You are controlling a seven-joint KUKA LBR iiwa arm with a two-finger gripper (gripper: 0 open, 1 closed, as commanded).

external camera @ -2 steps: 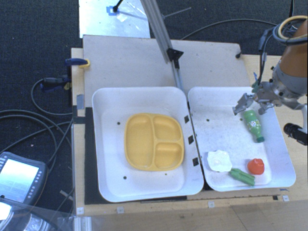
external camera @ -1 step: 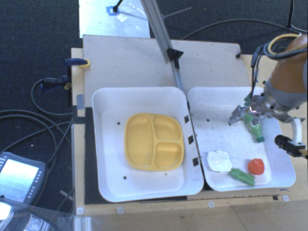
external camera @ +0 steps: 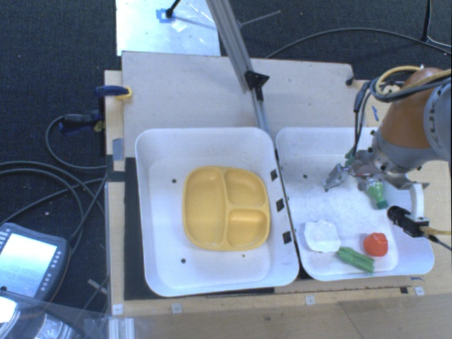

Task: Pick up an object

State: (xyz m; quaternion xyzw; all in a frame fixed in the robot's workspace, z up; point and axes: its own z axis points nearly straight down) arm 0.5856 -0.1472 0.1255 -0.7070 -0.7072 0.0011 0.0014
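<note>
My gripper (external camera: 337, 176) hangs low over the upper part of the right bin (external camera: 311, 147), on the grey arm with the orange band that comes in from the right. A small green object (external camera: 377, 194) lies just below the wrist, close to the gripper's right side. Whether the gripper touches it is hidden. Toward the front of this bin lie a white lump (external camera: 322, 236), a green elongated piece (external camera: 356, 259) and a red round object (external camera: 376, 244).
The left bin (external camera: 159, 154) holds a yellow divided plate (external camera: 227, 207). A grey pole (external camera: 233, 37) slants down from the top to the seam between the bins. Cables and a black fitting (external camera: 407, 222) lie at the right bin's right edge.
</note>
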